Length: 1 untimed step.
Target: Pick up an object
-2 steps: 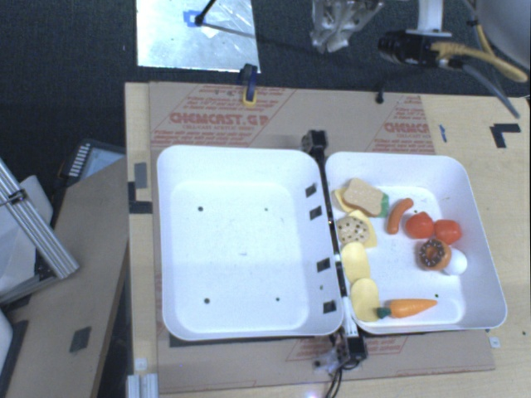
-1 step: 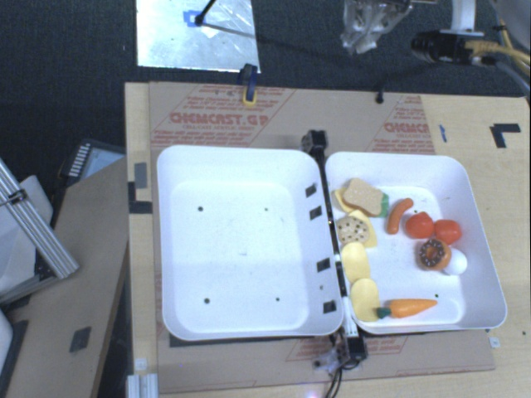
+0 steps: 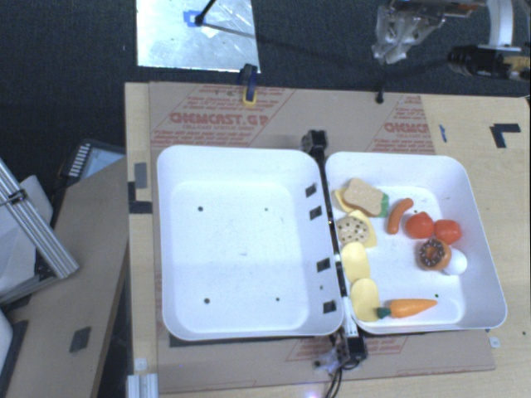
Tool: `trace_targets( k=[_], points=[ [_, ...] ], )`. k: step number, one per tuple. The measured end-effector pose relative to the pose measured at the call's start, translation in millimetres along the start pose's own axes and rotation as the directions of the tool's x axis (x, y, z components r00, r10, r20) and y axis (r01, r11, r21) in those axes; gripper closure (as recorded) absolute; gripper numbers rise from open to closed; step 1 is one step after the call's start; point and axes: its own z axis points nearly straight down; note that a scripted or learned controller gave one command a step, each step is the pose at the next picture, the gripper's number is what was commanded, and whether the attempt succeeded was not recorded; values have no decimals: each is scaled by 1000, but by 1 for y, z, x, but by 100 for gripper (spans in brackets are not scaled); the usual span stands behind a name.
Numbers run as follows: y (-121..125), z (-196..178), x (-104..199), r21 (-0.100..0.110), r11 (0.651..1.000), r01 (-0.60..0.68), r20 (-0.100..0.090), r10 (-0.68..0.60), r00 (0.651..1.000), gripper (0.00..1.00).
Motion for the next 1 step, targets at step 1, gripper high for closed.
trace_targets(
  k=[1],
  points=[
    [0, -51, -15, -7, 1000, 4, -1, -4, 1000, 100]
  ],
)
